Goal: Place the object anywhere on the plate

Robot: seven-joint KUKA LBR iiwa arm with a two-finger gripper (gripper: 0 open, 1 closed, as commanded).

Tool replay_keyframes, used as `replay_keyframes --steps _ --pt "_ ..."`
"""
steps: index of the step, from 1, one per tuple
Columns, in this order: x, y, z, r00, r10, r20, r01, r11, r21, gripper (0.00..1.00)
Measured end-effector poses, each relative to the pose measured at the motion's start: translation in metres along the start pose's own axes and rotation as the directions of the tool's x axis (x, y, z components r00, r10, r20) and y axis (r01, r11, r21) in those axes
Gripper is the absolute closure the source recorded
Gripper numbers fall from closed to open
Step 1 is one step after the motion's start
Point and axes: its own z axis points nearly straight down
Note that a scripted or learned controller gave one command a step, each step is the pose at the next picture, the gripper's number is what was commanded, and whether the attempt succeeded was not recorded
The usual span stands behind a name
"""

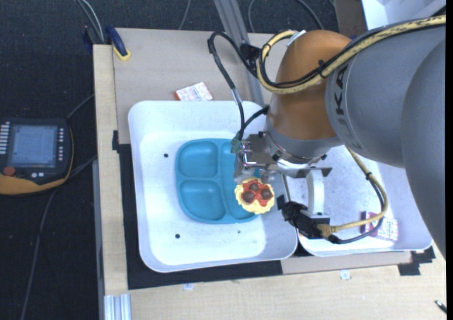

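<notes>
The small round yellow toy pastry topped with red berries (255, 195) sits at the right-hand rim of the blue divided plastic plate (202, 184) in the left white bin (152, 170), directly under the gripper (256, 170). Whether the gripper is clamped on it I cannot tell. So close to the edge, it could tip off the rim into the bin.

The plate's (202, 187) left compartments are left bare and open from above. Its right edge is crowded by the gripper (249, 170) and a yellow-and-red object (255, 196) just below it. Bare floor is seen in the left bin (152, 170) around the plate. The right bin (354, 244) is largely covered by the arm (368, 92) and cables (340, 230).
</notes>
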Motion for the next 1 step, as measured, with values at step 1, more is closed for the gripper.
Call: replay_keyframes --steps 1 --pt "0.0000 -0.0001 0.0000 1.000 0.000 0.000 0.000 1.000 0.000 0.00"
